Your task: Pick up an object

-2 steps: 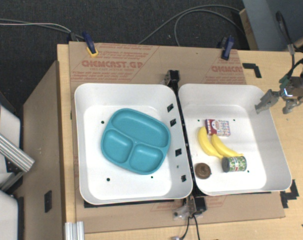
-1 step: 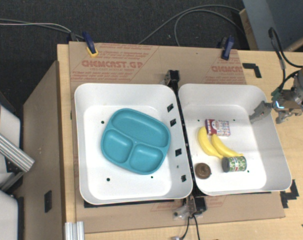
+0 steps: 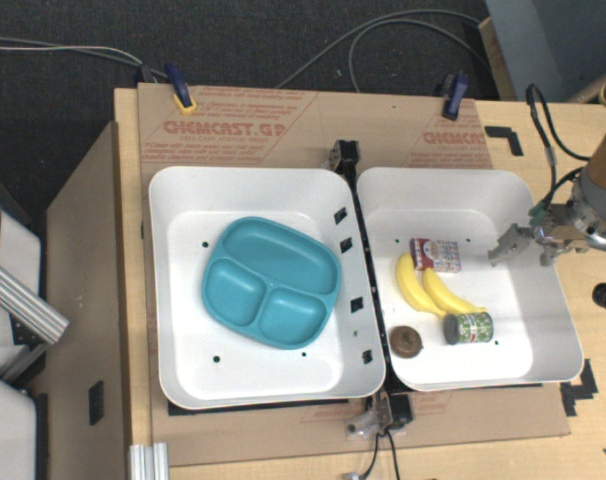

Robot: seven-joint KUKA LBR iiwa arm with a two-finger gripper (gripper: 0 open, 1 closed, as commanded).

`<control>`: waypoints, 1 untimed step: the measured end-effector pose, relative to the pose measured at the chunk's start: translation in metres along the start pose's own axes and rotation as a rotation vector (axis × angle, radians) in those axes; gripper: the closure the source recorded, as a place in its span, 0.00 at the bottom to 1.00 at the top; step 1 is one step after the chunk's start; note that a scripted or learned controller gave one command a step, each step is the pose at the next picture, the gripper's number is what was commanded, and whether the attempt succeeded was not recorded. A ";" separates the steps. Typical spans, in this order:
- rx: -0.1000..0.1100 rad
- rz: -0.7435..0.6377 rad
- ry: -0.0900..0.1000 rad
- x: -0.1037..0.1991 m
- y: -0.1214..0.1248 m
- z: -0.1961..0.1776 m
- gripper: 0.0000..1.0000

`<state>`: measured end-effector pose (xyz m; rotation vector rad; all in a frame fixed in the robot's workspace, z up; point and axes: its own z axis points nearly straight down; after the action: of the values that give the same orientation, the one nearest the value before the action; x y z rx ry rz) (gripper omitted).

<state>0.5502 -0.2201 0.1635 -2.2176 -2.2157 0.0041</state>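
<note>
In the camera view, the gripper (image 3: 511, 244) hangs open and holds nothing at the right bin's (image 3: 543, 363) right side. The bananas (image 3: 431, 288), can (image 3: 469, 327), small box (image 3: 436, 255) and brown disc (image 3: 406, 341) lie untouched left of it; judging by this, picking is not yet done.

We count two shallow white plastic bins on the bench, the left bin (image 3: 173, 298) and the right bin (image 3: 543, 328). In the left bin we see one teal plastic plate with three compartments (image 3: 270, 281). In the right bin we count two yellow bananas (image 3: 428, 290) lying together, one small green-labelled tin can (image 3: 469, 327) on its side, one small round brown object (image 3: 406, 341), and one small flat packet with a red and white label (image 3: 436, 255). That gives us six loose things across two bins.
</note>
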 end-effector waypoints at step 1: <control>-0.001 -0.002 0.001 0.009 0.004 0.048 0.00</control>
<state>0.5535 -0.2108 0.1150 -2.2158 -2.2174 0.0024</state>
